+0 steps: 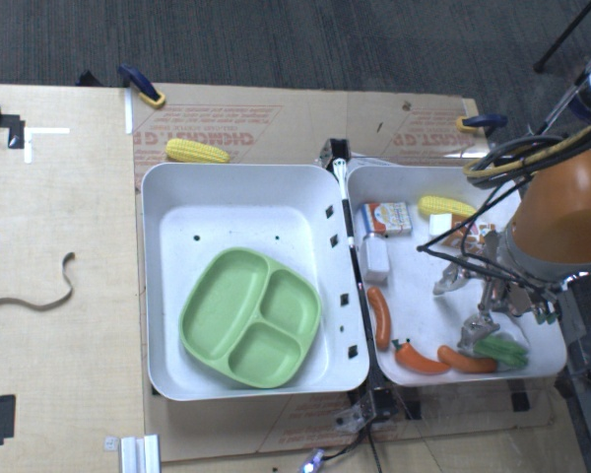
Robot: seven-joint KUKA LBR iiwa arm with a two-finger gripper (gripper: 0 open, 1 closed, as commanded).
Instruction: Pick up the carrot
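Carrot [467, 362] in rt bin [414, 264]; gripper [473, 338] just above, open/closed unclear.

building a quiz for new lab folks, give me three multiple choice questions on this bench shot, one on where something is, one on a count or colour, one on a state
1. Where does the green divided plate lie?
A. in the left bin
B. in the right bin
C. on the cardboard

2. How many yellow corn cobs show?
A. one
B. two
C. four

3. How does the carrot stand?
A. lifted above the bin
B. lying on the plate
C. lying on the right bin floor

Answers:
1. A, the plate sits inside the left bin.
2. B, one corn cob lies on the cardboard behind the left bin, and another corn cob lies in the right bin.
3. C, the carrot lies flat near the front wall, just below the gripper.
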